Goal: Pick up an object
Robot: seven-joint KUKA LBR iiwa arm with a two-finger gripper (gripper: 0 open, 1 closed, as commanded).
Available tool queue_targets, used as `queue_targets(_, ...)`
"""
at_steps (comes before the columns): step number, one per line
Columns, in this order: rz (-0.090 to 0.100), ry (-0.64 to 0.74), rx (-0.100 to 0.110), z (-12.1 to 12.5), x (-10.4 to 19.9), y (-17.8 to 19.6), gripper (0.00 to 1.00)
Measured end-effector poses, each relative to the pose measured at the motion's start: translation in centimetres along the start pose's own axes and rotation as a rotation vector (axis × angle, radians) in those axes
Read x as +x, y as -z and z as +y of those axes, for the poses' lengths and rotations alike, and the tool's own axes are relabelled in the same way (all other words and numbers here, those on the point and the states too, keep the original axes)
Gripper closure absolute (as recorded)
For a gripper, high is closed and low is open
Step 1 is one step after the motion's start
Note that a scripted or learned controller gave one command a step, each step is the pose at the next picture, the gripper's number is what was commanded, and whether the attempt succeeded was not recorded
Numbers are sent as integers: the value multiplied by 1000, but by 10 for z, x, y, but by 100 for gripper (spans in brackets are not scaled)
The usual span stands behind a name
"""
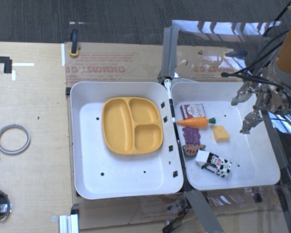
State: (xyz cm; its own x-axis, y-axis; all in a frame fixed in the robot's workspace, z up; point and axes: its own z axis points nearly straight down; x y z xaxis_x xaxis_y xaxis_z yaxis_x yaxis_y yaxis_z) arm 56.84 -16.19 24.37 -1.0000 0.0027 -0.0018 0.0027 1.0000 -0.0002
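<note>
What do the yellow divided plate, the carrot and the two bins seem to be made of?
Plate: probably moulded plastic, matte, one even yellow with rounded compartments.
Carrot: likely a plastic toy, smooth, flat orange with a green tip.
Bins: apparently thin white plastic with rounded rims, though painted metal is possible.

I'm looking at a robotics lab bench, not a home: two white bins (80, 144) sit clamped side by side at frame centre on a plywood top (29, 101) lined with cardboard (116, 64). A roll of tape (12, 139) lies at the left edge, cables (262, 57) trail in the upper right (beside the arm), and grey carpet (111, 6) fills the top.
</note>
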Motion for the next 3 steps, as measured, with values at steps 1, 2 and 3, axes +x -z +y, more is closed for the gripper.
queue_targets(1, 0, -229, 0, 2, -10, -126, 0)
queue_targets(2, -2, -669, 1, 14, -52, -151, 0)
queue_targets(3, -6, -665, 3, 15, -54, -141, 100)
